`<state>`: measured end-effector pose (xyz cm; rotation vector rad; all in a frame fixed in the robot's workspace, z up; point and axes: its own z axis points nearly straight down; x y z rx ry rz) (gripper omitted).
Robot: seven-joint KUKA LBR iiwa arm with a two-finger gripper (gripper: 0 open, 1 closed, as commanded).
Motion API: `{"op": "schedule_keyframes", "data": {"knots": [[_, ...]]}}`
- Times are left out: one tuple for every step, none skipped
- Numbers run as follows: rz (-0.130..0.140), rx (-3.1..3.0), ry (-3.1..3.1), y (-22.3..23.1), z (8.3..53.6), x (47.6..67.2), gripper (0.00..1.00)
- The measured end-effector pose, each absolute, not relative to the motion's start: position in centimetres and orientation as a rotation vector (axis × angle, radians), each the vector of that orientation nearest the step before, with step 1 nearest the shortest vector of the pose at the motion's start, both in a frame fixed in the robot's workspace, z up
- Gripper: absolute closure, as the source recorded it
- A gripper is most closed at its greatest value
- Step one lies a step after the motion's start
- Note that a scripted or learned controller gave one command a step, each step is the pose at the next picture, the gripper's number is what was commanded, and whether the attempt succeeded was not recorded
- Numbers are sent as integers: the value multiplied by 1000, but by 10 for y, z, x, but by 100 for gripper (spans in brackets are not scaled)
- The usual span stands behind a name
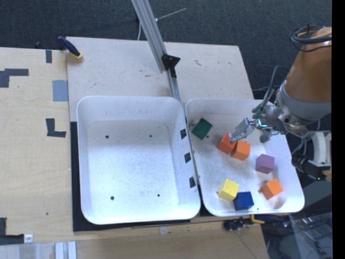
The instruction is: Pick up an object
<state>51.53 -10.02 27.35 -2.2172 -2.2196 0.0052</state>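
Orange wooden cubes [234, 146] — two, touching — sit mid-way in the right white bin [288, 198], directly under the hand [237, 135], whose tips meet the leftmost cube; its spread I cannot tell — green cube [202, 128] lies left.

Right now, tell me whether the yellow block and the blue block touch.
Touching. The camera view shows the yellow block pressed against the blue block, with no gap between them.

Pale wooden bench [32, 144] on dark blue carpet [232, 15]
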Motion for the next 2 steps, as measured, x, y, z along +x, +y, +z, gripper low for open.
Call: {"op": "schedule_keyframes", "data": {"knots": [[1, -2218, -2223, -100, 276, 516, 0], [8, -2216, -2219, -93, 215, 520, 0]]}}
